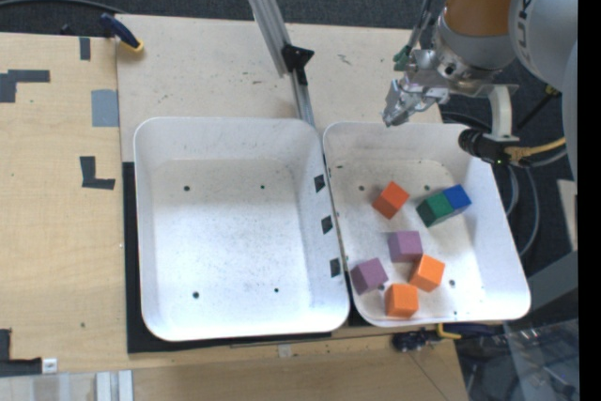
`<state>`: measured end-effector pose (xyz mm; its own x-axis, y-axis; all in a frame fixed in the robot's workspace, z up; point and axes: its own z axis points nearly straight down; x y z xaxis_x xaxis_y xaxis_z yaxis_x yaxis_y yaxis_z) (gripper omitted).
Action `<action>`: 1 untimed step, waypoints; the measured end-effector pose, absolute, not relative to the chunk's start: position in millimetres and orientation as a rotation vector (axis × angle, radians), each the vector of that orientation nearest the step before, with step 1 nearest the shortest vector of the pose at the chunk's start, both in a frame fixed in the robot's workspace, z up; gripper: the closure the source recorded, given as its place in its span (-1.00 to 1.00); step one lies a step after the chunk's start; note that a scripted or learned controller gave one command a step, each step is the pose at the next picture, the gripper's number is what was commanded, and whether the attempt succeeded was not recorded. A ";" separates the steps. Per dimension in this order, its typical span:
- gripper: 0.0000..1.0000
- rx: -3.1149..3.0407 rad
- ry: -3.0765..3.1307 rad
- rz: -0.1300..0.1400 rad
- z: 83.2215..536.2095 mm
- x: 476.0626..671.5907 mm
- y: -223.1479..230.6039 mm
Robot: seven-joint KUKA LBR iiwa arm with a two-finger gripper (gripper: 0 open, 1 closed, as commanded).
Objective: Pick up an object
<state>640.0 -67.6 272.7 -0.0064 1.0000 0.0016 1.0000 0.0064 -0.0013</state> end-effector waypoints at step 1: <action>1.00 -2.212 -2.227 0.002 256.7 651.6 -12.7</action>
<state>651.6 -12.7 256.7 -0.0067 1.0000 0.0010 1.0000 0.0067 -0.0027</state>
